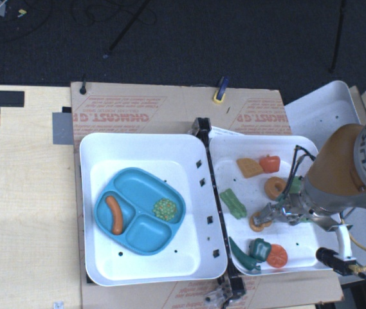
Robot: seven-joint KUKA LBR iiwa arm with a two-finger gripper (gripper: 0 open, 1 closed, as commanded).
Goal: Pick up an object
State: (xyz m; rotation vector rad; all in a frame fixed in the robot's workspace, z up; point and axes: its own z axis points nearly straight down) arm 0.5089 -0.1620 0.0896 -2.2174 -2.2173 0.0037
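In right bin (pixel 305 148), gripper (pixel 274 212) low, touching brown ring (pixel 258 223).

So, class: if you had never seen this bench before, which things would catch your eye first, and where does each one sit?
The bright blue divided tray in the left bin stands out most, with a sausage in one compartment and green peas in another. In the right bin, colourful toy foods lie scattered, among them a red tomato near the far wall. The gripper reaches in from the right, low over a brown ring-shaped piece.
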